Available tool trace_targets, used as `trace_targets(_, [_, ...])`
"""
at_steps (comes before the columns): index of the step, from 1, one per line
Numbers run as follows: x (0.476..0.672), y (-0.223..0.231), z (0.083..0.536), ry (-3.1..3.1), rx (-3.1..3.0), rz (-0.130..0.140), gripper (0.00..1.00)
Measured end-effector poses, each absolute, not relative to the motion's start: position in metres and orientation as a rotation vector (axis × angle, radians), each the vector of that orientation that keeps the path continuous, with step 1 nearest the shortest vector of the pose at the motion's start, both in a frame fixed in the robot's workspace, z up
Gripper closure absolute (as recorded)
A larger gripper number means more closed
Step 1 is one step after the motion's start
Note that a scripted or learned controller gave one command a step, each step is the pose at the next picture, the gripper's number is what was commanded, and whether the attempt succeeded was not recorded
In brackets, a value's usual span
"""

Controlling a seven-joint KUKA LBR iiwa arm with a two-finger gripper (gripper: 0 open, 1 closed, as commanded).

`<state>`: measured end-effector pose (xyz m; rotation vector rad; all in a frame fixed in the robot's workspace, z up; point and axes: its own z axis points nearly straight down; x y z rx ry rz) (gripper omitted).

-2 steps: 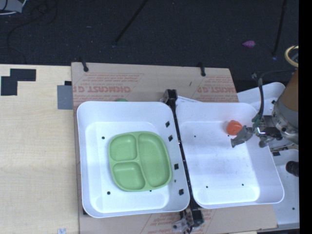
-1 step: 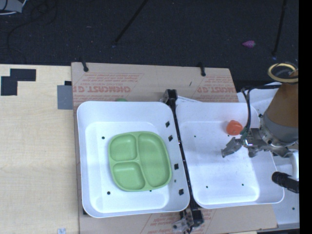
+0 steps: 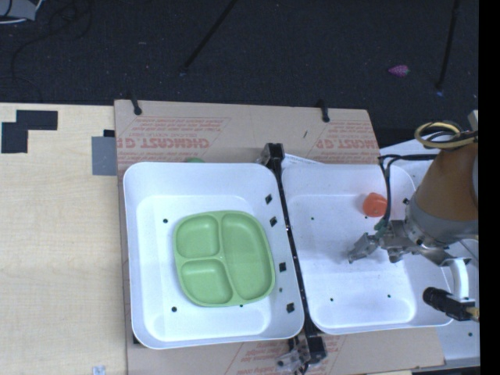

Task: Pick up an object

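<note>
- The pincer (image 3: pixel 361 250) is hanging low in the right bin (image 3: pixel 336 303), and I cannot tell if it is apart or together.
- The orange thing (image 3: pixel 375 204) is sitting just behind the pincer, a bit toward the arm, not touching it.
- It is looking small, round and light, maybe slippery, so squeezing its sides should work.
- The green plate (image 3: pixel 224 257) is lying far away in the other bin.

A small orange object (image 3: pixel 375 204) lies in the right bin (image 3: pixel 328 303), near its far right corner.
</note>
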<state>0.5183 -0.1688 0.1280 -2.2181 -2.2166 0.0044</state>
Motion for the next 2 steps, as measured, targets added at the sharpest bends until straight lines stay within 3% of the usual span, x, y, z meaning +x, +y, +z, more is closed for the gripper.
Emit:
trace_targets(1, [0.518,-0.168,0.086,-2.218,-2.22,0.002,0.0])
trace_targets(2, [0.519,-0.169,0.099,-2.215,-2.227,-0.001,1.0])
